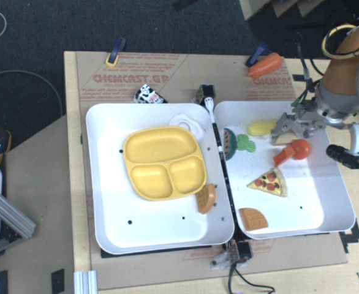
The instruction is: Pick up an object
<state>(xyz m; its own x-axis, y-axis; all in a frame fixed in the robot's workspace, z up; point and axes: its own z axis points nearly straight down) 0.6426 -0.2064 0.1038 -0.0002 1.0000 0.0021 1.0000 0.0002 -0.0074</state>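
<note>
Claw (288, 129) above triangular pizza slice (269, 182).

The arm (345, 60) reached in from the right edge of the camera view, its orange band sitting high near the top corner and the grey wrist (339, 103) below it bent down and to the left. The claw (291, 129) pointed leftward and hung low at the far side of the right-hand bin. Its dark metal parts blurred together, so how its tips stood could not be made out.
</note>
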